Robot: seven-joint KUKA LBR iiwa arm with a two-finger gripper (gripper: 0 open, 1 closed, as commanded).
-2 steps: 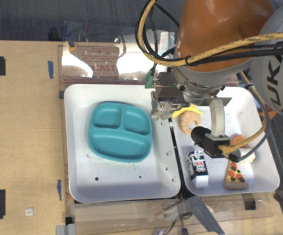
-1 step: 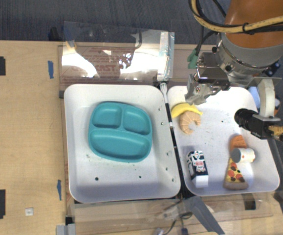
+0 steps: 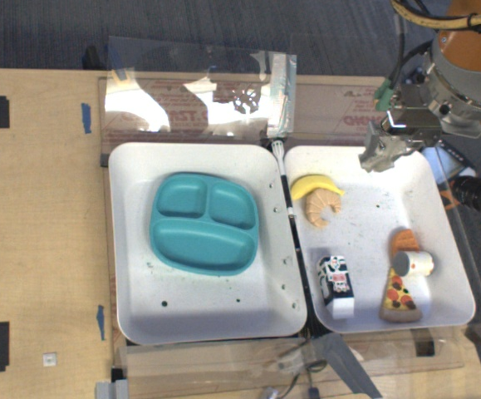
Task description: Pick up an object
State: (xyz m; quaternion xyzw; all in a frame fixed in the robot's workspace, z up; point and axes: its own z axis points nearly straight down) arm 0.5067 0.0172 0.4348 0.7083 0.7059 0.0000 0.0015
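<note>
Overhead, camera view:
Hand [image 3: 379, 158]: hovering over right bin [image 3: 371, 223], far corner; holding nothing; finger gap impossible to tell.
Nearest pick: banana [image 3: 315, 188] touching croissant [image 3: 322, 209], lying near divider; likely light, stiff, smooth plastic toys; pinching across banana's middle looking safest.
Count: two bins; one teal tray [image 3: 203, 224] sitting in left bin [image 3: 132, 223]; one pizza slice [image 3: 399, 296]; one cow-print carton [image 3: 336, 279].

Banana [image 3: 316, 187], croissant [image 3: 323, 209], pizza slice [image 3: 400, 296], perhaps milk carton [image 3: 336, 283].
</note>
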